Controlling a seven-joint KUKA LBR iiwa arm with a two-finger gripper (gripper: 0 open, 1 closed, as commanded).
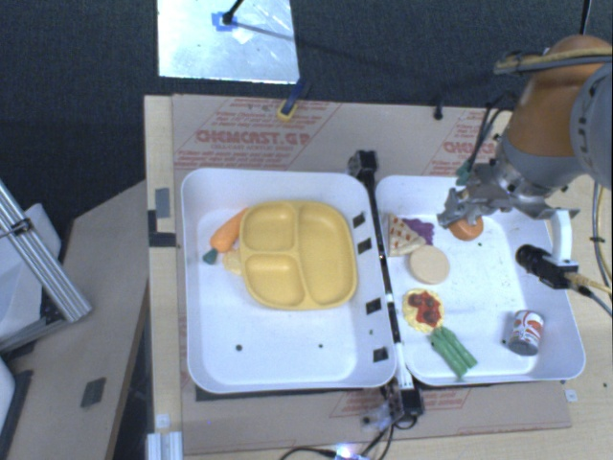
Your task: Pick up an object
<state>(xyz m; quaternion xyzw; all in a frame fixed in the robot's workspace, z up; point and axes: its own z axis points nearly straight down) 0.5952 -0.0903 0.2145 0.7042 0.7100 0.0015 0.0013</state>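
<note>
Gripper (464,217) sits low over the right bin (565,348), right above an orange piece (468,228) near its far wall. I can't tell from here how far the fingers are spread or whether they have it. Beside it lie a pizza slice (405,232), a round cracker (429,264) and a can (524,332). A yellow tray (292,254) fills the left bin (287,362).

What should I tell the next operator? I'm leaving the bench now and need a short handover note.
Gripper: low in the right bin, over an orange piece; finger state unclear, no grasp confirmed.
Right bin also holds a pizza slice, round cracker, green beans and can.
Left bin: yellow tray, carrot.
Done: nothing lifted.
Left: pick up an object.
</note>
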